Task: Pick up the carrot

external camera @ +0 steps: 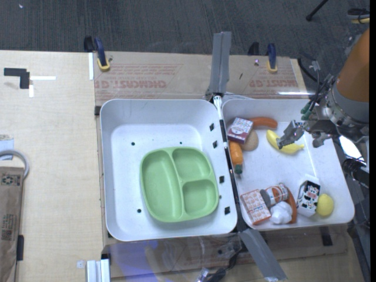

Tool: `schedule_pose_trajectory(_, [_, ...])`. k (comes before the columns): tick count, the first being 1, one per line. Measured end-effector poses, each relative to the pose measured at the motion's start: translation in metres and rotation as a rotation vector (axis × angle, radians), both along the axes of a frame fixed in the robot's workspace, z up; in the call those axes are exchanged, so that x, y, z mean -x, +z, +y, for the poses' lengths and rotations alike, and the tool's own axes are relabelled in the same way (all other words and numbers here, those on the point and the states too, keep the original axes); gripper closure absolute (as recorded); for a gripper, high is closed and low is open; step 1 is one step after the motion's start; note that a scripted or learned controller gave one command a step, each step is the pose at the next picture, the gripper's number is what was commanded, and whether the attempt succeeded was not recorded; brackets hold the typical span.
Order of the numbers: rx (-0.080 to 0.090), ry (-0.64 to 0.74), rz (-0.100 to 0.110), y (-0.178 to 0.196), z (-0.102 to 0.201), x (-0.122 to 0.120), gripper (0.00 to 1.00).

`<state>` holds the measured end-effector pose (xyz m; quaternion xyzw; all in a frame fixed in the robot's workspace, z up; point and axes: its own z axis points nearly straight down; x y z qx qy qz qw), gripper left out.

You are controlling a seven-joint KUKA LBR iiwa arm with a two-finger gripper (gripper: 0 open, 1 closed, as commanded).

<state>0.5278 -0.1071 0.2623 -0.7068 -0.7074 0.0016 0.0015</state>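
Hovering gripper (292, 135) over banana (283, 145), carrot (235, 155) well apart.

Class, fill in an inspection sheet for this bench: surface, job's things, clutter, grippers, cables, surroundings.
Surface: two white bins, left bin and right bin, on a wooden bench.
Job's things: carrot by the right bin's left wall.
Clutter: banana, sausage, lemon, cartons; green plate in left bin.
Grippers: gripper over the banana, away from the carrot.
Cables: nothing seen.
Surroundings: clamps, dark floor.
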Motion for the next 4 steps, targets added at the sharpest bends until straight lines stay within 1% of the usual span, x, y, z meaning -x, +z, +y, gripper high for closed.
schedule_pose_trajectory(1, [-0.001, -0.039, -0.002, -0.171, -0.005, 0.011, 0.0])
schedule_pose_trajectory(2, [0.001, -0.15, -0.003, -0.171, -0.019, -0.096, 0.0])
schedule_pose_trajectory(3, [0.003, -0.147, -0.003, -0.161, -0.019, -0.096, 1.0])
schedule_pose_trajectory(4, [0.001, 0.205, -0.005, -0.059, -0.074, -0.063, 1.0])
